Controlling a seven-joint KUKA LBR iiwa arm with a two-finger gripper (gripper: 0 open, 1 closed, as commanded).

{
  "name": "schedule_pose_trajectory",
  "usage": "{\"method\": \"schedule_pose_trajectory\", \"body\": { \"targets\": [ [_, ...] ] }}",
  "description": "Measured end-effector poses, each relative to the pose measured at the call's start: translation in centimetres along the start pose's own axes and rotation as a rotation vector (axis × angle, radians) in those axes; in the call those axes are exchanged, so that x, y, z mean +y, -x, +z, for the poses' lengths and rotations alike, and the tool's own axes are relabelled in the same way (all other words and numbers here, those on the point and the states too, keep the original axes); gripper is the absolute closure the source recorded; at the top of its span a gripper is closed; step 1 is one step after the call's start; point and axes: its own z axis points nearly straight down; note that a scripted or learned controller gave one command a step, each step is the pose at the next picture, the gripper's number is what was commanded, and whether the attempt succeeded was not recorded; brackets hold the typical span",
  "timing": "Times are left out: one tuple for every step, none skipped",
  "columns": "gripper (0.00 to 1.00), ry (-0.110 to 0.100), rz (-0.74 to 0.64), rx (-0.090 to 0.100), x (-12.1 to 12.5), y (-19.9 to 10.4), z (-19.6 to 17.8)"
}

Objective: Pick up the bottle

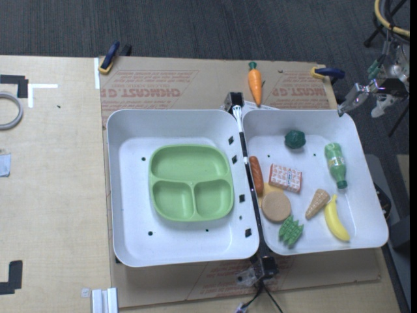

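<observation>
Two white bins sit on your table; the bottle lies by the right bin's far edge. Whether the gripper is released, I cannot tell; descend across the bottle's width.

Bench bears two white bins, cardboard, carrot.

The robot's gripper hung at the two o'clock edge of the camera view, its slim metal tip angled down toward eight o'clock, wrist cabling trailing behind.
</observation>
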Motion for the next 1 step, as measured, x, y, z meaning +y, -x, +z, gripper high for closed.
{"method": "schedule_pose_trajectory", "body": {
  "targets": [
    [1.00,0.001,-0.003,-0.002,0.05,0.01,-0.97]
  ]
}}
